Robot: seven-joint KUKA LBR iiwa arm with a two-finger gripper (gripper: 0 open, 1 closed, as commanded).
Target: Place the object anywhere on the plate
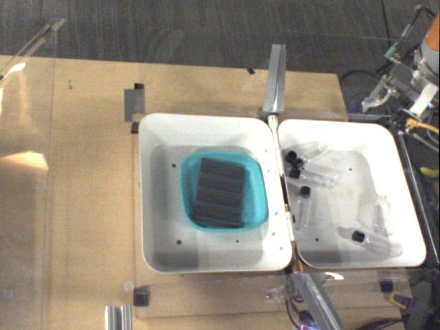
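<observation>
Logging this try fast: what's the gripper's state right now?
Gripper: at the view's upper right edge, outside the right bin; fingers cannot be told, and nothing is seen held.

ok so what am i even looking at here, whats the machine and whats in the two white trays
This is one camera fixed above a wooden bench, looking down at a slant. The machine is a robot arm that reaches in from the right; here just a bit of it shows at the top right corner, with cables, well away from the bins. The left white bin holds a teal plate with a dark ridged block lying on it. The right white bin holds several clear plastic tubes with black caps, scattered loose. I see nothing held by the arm.
</observation>
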